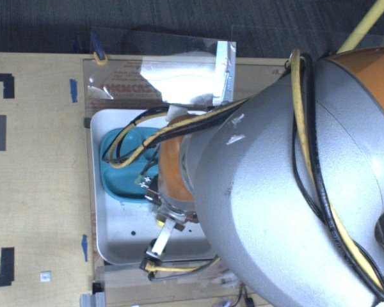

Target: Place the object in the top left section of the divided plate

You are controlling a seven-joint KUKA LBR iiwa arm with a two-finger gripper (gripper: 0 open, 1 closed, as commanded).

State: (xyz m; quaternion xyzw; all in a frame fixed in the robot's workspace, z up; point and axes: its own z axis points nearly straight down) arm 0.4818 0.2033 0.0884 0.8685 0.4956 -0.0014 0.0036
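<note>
one arm [288,171] crowds the teal plate [125,165] in the bin [115,248].

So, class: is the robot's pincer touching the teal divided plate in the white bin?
Cannot tell. In the camera view the grey arm covers much of the teal divided plate in the white bin, hiding any contact or gap.

The big grey arm [288,190] looks smooth, satin-finished metal. The teal divided plate [118,178] seems glossy plastic. The pale tan worktop [38,190] looks matt wood.
</note>
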